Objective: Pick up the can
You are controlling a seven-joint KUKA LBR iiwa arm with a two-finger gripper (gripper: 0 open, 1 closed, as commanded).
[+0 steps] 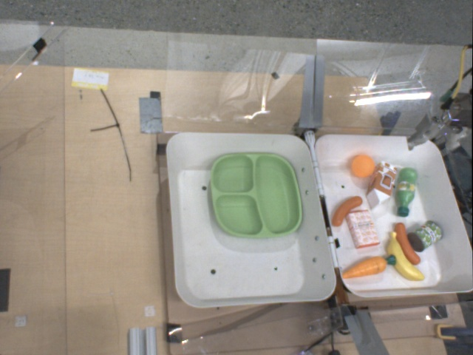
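Observation:
The can (pixel 427 235) is small and dark with a green label. It lies on its side near the right wall of the right bin (pixel 336 161), touching a red sausage (pixel 407 242) and a banana (pixel 403 261). The gripper (pixel 434 132) hangs at the far right over the right bin's back corner, well behind the can and apart from it. Part of it is cut off by the view's edge.
The right bin also holds an orange (pixel 362 166), a small carton (pixel 383 179), a green bottle (pixel 405 191), another sausage (pixel 347 210), a red box (pixel 362 228) and a carrot (pixel 363 268). A green divided plate (pixel 256 194) sits in the left bin (pixel 244 279).

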